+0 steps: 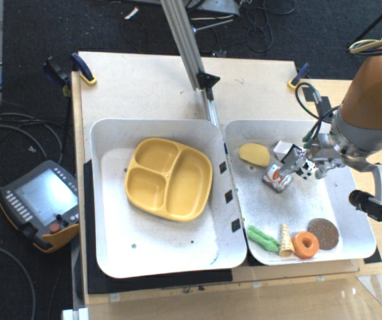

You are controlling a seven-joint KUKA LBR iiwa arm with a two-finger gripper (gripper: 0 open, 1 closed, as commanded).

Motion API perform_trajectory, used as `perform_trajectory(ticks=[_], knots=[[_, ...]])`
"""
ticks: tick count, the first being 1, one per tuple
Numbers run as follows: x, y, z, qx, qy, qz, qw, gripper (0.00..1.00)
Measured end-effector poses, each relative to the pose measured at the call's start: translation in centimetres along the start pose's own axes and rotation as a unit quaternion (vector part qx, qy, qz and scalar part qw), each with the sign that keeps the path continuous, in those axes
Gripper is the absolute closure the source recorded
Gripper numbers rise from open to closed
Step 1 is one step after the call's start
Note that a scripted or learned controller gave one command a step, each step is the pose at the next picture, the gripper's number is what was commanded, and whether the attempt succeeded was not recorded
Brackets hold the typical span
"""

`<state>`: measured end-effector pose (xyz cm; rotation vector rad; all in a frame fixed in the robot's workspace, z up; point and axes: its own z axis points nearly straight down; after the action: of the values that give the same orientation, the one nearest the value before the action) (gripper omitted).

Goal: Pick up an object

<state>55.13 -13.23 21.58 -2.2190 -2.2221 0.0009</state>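
My gripper (286, 168) hangs over the middle of the right bin (357, 242), reaching in from the right below the grey wrist and orange band. A small silver, red and white can-like object (277, 178) lies right at its tip, touching or nearly touching it. Whether the object is gripped is unclear. Just to the upper left of the gripper lies a flat yellow oval piece (254, 154).
Along the right bin's near edge lie a green pod (263, 238), a small cone (285, 240), an orange ring (305, 244) and a brown disc (323, 233). A yellow divided plate (169, 179) sits in the left bin (111, 245). A slanted metal pole (185, 35) rises behind the bins.
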Motion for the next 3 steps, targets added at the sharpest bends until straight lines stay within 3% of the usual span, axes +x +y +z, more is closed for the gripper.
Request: perform_trajectory(ticks=[1,3], knots=[[0.0,0.0,0.0,0.000,0.000,0.001,1.0000,0.00],[-0.1,0.6,9.9,0.002,0.000,0.001,1.0000,0.00]])
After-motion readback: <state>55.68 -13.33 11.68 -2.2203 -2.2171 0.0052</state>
